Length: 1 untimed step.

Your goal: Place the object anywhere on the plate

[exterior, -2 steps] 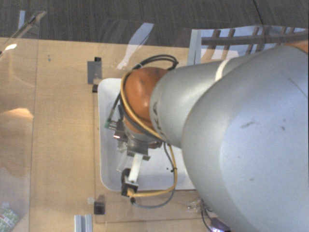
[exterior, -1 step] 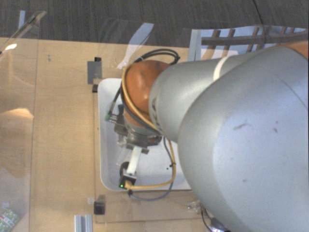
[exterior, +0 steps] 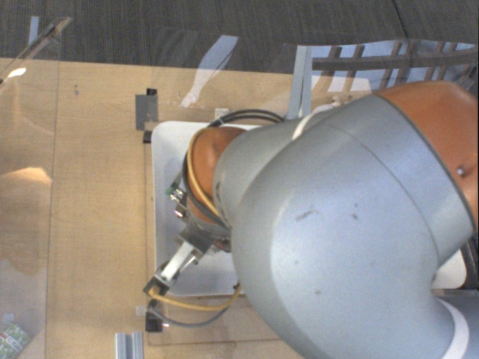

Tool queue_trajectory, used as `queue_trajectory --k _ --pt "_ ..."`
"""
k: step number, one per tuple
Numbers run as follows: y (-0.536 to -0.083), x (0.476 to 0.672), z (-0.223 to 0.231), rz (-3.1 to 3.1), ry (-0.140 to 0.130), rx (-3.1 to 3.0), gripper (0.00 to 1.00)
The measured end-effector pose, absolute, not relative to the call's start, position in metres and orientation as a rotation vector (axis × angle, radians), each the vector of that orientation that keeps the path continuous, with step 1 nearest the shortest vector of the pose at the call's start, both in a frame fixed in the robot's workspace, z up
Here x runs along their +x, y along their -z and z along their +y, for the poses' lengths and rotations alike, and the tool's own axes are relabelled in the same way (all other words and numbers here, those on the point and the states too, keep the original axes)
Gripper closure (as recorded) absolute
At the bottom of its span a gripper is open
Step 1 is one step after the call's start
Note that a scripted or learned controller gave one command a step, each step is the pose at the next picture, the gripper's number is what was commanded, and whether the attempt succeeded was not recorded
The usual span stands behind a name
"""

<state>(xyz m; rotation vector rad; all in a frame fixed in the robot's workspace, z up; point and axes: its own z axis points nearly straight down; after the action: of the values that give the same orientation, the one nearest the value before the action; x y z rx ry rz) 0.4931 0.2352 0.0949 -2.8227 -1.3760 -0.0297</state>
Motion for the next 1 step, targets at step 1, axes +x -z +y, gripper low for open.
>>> queue_trajectory --k 1 --pt "-0.0955 0.4945 0.2012 -0.596 0.043 -3.073 1.00"
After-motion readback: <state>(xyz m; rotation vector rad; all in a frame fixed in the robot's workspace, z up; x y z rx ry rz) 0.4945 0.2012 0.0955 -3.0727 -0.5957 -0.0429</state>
